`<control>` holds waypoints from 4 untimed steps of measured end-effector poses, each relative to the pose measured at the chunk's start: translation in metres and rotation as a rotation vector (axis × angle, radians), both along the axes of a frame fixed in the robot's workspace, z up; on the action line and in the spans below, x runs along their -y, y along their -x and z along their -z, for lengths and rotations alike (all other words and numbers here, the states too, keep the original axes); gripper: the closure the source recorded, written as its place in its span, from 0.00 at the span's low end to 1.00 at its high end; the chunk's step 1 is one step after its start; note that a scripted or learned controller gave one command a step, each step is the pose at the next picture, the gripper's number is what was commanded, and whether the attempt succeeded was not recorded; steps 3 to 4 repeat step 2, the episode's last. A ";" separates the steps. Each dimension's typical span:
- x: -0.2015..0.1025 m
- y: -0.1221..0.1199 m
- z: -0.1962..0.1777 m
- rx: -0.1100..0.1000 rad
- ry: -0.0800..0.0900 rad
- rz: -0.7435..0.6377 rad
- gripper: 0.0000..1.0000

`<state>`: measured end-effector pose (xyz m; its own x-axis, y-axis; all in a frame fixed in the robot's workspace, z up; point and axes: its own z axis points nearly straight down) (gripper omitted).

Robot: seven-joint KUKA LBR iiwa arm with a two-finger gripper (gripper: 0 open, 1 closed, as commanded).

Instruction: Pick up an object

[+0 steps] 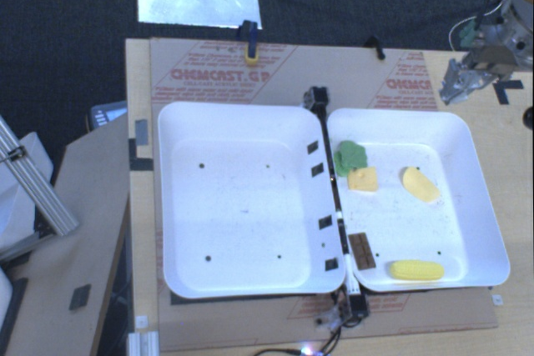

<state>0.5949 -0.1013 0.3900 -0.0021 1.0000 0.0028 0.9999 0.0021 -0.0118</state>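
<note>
Robotics lab, bench, twin white bins

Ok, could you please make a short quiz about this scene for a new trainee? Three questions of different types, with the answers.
1. True or false: the gripper hangs over the left bin.
2. Which item lies nearest the front wall of the right bin? A) green piece B) corn cob C) yellow cube
3. Fill in: the brown block lies beside the ___ between the bins.

Key: 1 false, it is beyond the right bin's far right corner; 2 B; 3 divider.
</note>
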 end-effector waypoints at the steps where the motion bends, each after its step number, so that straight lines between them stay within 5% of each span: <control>1: -0.013 0.014 -0.155 0.031 0.005 -0.004 1.00; 2: -0.070 -0.015 -0.042 0.009 0.001 -0.006 1.00; 4: -0.070 -0.015 -0.042 0.009 0.001 -0.006 1.00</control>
